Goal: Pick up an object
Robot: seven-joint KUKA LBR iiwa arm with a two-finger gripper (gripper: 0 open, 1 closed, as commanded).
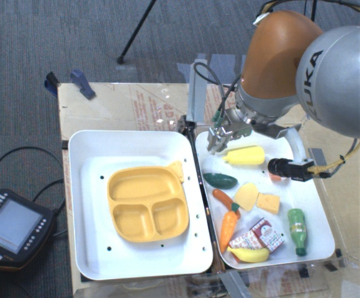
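My gripper (217,143) hangs over the far left corner of the right bin (319,219), just left of a pale yellow corn-like piece (245,156). Nothing shows between its fingers. Below it lie a dark green cucumber (220,180), an orange carrot (228,228), a small red-orange chilli (222,197), two cheese wedges (247,196) (268,202), a green bottle (297,227), a red and white carton (264,234) and a yellow banana (250,254). A red piece (275,176) peeks out under a black part of the arm.
The left bin (90,148) holds a yellow divided tray (148,202). The arm's large orange and grey body covers the right bin's far right side. A tablet (9,225) lies on the floor at left, and a tripod leg (139,23) stands behind the bench.
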